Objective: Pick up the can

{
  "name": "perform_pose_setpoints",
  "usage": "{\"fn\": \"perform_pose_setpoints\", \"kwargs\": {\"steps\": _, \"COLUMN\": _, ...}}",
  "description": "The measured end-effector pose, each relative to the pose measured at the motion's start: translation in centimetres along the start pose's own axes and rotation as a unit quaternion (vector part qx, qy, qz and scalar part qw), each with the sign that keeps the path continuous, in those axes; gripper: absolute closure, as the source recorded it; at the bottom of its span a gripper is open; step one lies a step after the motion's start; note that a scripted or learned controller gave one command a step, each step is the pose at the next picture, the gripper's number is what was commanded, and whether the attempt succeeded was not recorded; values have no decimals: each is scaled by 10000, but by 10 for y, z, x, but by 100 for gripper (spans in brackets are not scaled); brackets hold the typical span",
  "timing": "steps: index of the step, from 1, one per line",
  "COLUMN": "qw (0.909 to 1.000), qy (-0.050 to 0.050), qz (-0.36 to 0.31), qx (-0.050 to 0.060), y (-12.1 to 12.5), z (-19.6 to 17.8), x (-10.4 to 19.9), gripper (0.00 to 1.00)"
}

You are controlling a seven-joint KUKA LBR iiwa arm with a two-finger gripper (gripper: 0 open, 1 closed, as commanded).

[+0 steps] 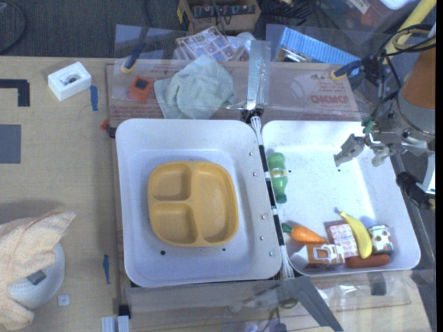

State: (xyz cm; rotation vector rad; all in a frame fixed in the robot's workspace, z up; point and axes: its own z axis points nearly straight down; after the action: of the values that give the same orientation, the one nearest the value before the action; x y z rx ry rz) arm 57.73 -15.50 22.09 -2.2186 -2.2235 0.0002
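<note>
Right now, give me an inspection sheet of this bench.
Surface: two white bins side by side, left bin, right bin.
Job's things: can upright in the right bin's near right corner, untouched.
Clutter: tray in the left bin; bottle, carrot, banana, box, sausage in the right bin.
Hand: over the right bin's far right, holding nothing.
Cables: dark ones by the arm.
Surroundings: cloth behind the bins.

Arm [422, 95] cut off at right edge; can [381, 239] label too small to read.
</note>
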Motion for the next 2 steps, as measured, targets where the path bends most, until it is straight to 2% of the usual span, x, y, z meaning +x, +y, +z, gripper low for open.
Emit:
{"fn": "perform_pose_setpoints", "kwargs": {"steps": 1, "qw": 9999, "qy": -3, "qz": 169, "qx": -4, "y": -79, "z": 126, "x": 34, "gripper": 0}}
{"fn": "perform_pose_setpoints", "kwargs": {"steps": 2, "qw": 9991, "qy": -13, "qz": -422, "qx": -45, "y": -31, "z": 133, "x": -16, "gripper": 0}}
